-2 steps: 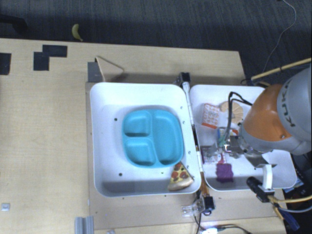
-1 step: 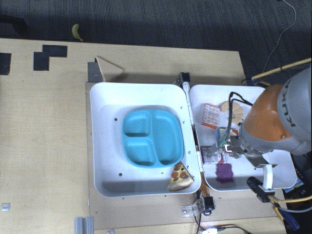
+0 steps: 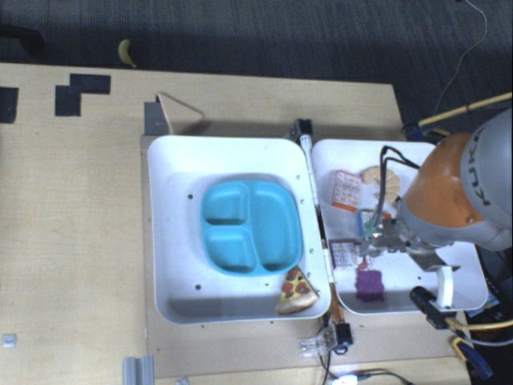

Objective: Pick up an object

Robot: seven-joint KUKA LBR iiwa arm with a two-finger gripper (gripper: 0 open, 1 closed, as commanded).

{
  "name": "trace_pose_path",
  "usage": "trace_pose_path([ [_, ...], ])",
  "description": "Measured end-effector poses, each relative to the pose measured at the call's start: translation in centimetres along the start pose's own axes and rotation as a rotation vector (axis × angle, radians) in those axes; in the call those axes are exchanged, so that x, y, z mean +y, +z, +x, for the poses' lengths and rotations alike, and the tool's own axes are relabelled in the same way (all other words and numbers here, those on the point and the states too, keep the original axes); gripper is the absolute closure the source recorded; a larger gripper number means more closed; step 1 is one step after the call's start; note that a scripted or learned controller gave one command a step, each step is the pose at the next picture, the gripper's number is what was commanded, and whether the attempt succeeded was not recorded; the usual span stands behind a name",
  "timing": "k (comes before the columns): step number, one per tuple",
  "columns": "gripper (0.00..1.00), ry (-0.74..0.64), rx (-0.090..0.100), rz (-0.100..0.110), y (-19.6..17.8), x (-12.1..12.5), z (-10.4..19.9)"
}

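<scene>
Grey-and-orange arm [image 3: 449,195] above boxy purple block [image 3: 369,285].

Robotics lab: wooden bench [image 3: 80,215], white bins [image 3: 172,215], loose cables [image 3: 473,14].

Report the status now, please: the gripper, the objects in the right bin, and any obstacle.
Gripper low in right bin, grip unconfirmed. Purple block just below it, free. Red-white packet and cards close by.

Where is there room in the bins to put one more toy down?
The left bin has bare white floor along its left wall and below the blue divided tray, left of the toy pizza slice. The right bin is crowded: arm, purple block and small cards.
</scene>
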State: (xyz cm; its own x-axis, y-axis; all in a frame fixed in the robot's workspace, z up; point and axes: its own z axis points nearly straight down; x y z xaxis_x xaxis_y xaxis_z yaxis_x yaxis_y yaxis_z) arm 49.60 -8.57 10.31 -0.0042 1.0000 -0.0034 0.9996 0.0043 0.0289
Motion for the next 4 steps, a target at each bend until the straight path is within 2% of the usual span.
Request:
trace_pose_path([
  [1,0.0,0.001,0.0,0.0,0.0,0.0,0.0],
  [3,0.0,0.002,0.003,0.009,1.3,-0.3,0.0],
  [4,1.0,-0.001,0.0,0.0,0.0,0.0,-0.1],
])
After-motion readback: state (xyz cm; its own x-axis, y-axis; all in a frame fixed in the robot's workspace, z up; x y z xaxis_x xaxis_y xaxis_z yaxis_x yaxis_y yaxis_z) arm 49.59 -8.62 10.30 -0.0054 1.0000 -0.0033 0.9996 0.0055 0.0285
